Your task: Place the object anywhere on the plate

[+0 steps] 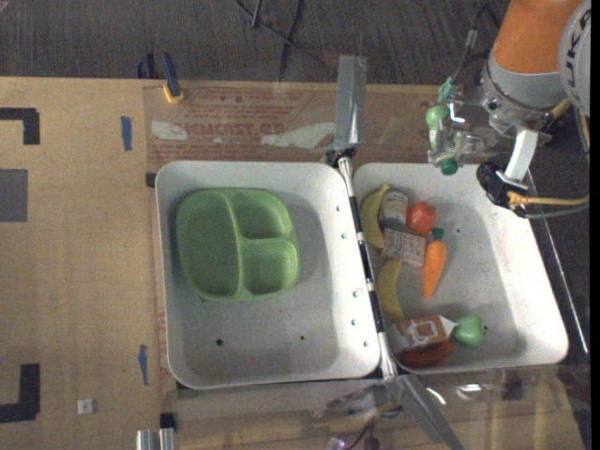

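Nearest the camera, at the bottom rim of the right bin [525, 345], lie one labelled packet [424, 329] over something red, and one small green apple [468, 329]; the label's print is too small for me to read. Further up the same bin I count two bananas [375, 216], one curved by the divider and another [387, 291] below it, one orange carrot [433, 264], one red tomato [421, 217], one small jar [396, 205] and one speckled card [403, 246]. One green three-compartment plate [236, 242], smooth plastic, sits in the left bin [272, 345]. My gripper [442, 142] hovers over the right bin's top rim; I cannot tell its state.
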Robot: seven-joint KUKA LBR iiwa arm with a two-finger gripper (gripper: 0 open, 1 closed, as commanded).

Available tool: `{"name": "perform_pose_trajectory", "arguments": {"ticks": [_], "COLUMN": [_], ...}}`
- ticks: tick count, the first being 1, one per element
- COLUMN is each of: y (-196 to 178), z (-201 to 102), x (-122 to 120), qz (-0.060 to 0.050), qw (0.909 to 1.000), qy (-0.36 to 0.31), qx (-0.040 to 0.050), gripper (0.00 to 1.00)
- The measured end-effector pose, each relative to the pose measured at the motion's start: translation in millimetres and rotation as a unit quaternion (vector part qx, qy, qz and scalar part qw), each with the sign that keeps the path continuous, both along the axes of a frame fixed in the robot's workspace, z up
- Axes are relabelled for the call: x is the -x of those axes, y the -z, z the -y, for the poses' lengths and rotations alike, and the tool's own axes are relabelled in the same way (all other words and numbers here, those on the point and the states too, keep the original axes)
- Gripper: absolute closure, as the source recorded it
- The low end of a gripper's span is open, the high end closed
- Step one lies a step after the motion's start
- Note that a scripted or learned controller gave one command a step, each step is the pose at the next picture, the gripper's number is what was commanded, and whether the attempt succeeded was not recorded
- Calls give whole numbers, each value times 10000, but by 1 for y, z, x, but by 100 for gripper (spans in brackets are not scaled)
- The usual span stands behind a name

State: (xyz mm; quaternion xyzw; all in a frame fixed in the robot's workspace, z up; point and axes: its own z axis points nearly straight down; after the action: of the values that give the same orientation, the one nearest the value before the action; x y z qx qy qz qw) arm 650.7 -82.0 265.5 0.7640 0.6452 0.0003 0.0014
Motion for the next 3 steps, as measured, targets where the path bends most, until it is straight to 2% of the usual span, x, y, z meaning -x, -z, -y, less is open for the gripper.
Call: {"name": "perform_pose_trajectory", "arguments": {"ticks": [1, 2, 3], "y": [24, 47, 59], "z": [-77, -149, -182], "x": [50, 5, 21], "qz": [-24, -5, -29], "qw": [9977, 9991, 9991], "qy": [-685, -426, -433], "qx": [-11, -8, -9], "gripper": [100, 100, 100]}}
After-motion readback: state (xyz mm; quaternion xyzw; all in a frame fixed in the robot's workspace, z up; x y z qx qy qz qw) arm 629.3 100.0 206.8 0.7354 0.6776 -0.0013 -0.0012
